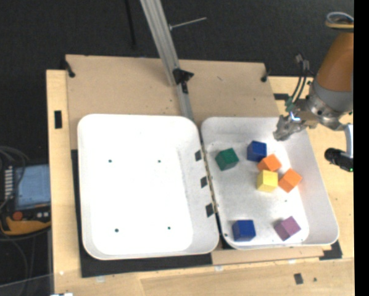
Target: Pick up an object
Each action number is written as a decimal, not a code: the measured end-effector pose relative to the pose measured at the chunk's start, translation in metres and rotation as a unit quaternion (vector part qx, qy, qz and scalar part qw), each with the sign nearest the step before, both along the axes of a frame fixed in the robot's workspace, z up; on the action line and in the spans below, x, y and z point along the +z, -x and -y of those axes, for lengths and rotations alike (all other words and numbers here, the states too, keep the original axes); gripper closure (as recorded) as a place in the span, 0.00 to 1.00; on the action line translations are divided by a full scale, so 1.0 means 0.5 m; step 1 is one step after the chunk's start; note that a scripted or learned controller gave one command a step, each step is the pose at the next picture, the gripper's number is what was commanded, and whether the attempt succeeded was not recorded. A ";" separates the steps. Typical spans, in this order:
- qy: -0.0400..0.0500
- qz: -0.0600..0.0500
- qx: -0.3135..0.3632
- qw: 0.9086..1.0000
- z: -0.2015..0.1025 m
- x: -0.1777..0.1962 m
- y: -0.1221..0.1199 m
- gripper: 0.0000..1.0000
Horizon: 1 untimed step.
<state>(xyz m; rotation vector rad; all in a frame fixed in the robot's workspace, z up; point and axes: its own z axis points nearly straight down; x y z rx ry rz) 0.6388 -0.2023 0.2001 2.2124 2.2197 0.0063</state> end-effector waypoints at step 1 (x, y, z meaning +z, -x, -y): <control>0.000 -0.001 0.001 1.000 0.003 0.080 -0.002 1.00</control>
